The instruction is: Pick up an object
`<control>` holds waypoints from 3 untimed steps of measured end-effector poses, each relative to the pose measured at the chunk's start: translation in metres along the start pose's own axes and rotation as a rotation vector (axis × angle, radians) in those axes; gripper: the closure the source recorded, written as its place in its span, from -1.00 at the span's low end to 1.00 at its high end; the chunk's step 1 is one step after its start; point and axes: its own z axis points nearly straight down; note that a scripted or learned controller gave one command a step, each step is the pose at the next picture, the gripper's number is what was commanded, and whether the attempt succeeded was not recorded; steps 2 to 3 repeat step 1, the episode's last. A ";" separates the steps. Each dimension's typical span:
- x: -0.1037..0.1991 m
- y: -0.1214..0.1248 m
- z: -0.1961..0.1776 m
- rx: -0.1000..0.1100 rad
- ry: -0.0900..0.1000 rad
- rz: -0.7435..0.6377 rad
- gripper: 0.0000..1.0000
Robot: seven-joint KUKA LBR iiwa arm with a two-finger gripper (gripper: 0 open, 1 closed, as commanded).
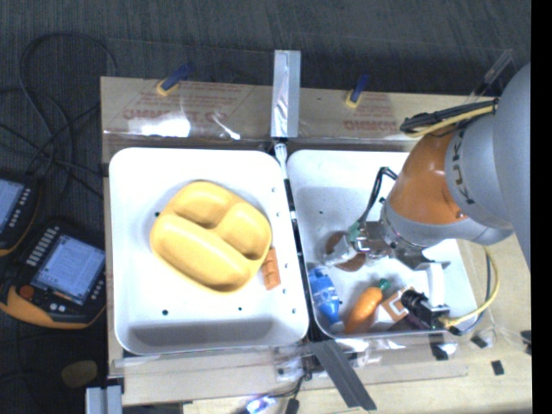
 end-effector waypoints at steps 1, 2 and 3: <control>0.072 0.147 -0.084 0.010 -0.004 -0.081 1.00; 0.072 0.147 -0.084 0.010 -0.004 -0.081 1.00; 0.072 0.147 -0.084 0.010 -0.004 -0.081 1.00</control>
